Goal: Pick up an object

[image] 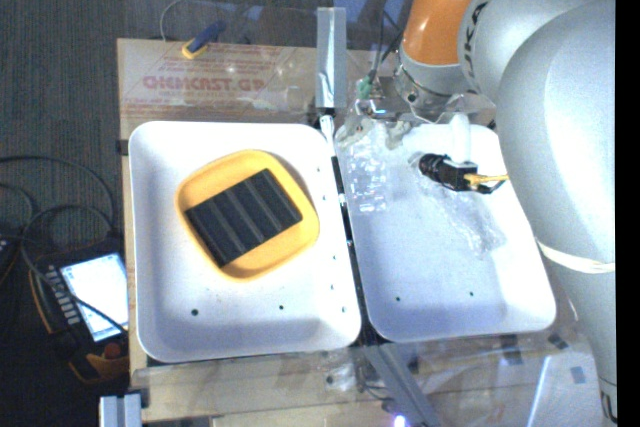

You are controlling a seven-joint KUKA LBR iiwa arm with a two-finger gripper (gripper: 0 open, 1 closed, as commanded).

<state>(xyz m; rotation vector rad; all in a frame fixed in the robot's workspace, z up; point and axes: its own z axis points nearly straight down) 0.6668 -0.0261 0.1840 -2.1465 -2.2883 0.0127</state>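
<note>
Step in hand: approach, no pick yet. Gripper low at the rim of the bin under the arm, at the corner by the divider. Open or closed: cannot tell from this angle. Nothing visibly held.

Pick candidates:
- Crumpled clear plastic just beside the gripper, on its camera-near side, along the bin wall. Closest option, but thin and see-through, and probably floppy and a poor grip.
- Second plastic scrap in the same bin, near the gripper but further out, toward the bin's middle.
- Yellow tray with black ridged insert, well apart from the gripper, flat in the other bin across the divider. Looks rigid, so likely the safer target, but wide; probably needs a grasp on its rim.

Next move, as a guess: either straight down onto the plastic beside the gripper, or up clear of the wall, across the divider and down on the tray edge. Wall close to the gripper, so some risk of clipping it on descent.

Count: 2 bins, 1 yellow tray, 1 black insert, 2 plastic pieces (maybe more, hard to separate against white), 1 arm, 1 gripper. Also 1 small blue-and-yellow item on the bench, beyond the other bin, far from the gripper.
</note>
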